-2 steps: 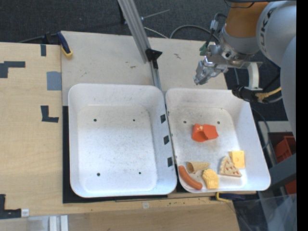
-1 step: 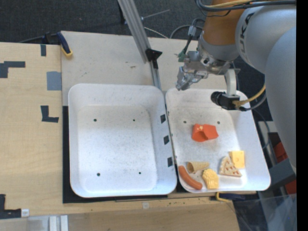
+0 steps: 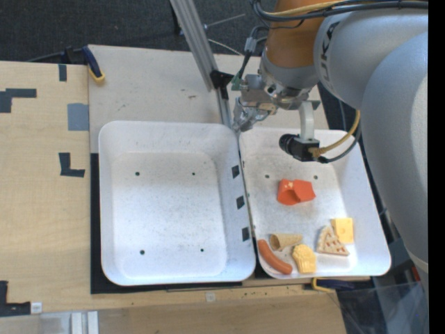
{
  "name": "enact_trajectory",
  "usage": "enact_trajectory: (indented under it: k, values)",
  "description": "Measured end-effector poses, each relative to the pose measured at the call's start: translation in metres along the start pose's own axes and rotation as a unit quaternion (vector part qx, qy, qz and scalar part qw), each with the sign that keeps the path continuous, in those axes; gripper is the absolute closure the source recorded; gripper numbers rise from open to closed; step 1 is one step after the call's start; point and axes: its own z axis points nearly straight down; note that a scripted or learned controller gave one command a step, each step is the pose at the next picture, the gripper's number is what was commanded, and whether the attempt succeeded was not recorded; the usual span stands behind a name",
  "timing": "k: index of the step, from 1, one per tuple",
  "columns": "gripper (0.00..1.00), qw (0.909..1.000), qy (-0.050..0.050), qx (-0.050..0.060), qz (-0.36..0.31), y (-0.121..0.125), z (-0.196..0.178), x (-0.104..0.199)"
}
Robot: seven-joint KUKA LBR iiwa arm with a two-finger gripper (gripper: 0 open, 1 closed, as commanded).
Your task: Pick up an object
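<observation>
Orange toy piece (image 3: 295, 191) is sitting mid right bin (image 3: 361, 186), open floor around it; gripper (image 3: 245, 120) is hovering over the bins' shared rim, grip state unreadable.

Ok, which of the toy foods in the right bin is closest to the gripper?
The orange piece. It lies alone mid-bin, below the gripper; the sausage, cone, corn, pizza slice and cheese cluster at the near edge.

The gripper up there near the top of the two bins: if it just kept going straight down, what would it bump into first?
Probably the far rim where the two bins meet. The gripper hangs over the right bin's top-left corner, well clear of the orange piece. Depth is hard to judge from one view.
</observation>
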Motion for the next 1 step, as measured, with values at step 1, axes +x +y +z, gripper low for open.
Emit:
enact_trajectory:
  k: [1]
  values:
    - [1.0,1.0,0.0,0.001,0.0,-0.0053,0.0227,0.05]
